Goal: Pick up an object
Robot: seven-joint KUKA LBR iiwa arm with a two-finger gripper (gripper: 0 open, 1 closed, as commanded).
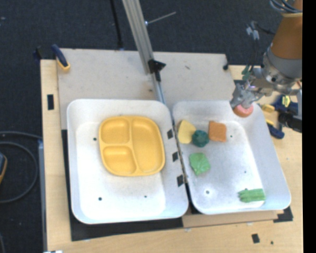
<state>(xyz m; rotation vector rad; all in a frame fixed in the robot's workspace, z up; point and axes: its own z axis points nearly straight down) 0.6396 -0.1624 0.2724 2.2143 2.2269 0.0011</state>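
Observation:
My gripper (244, 103) hangs over the far right corner of the right bin (268, 157), with its fingers shut on a small pink-red object (243, 110) that sits at their tips, level with the bin's rim. Lying in the right bin are a yellow piece (186, 132), a dark teal ball (200, 138) and an orange block (217, 131), close together near the far left. A light green lump (199, 163) rests below them. A flat green piece (251, 195) lies near the front right corner.
The left bin (84, 194) bears a yellow divided plate (131, 145). A metal post (139, 28) rises from the bench behind the bins. Blue and yellow clamps (280, 109) sit just right of the right bin.

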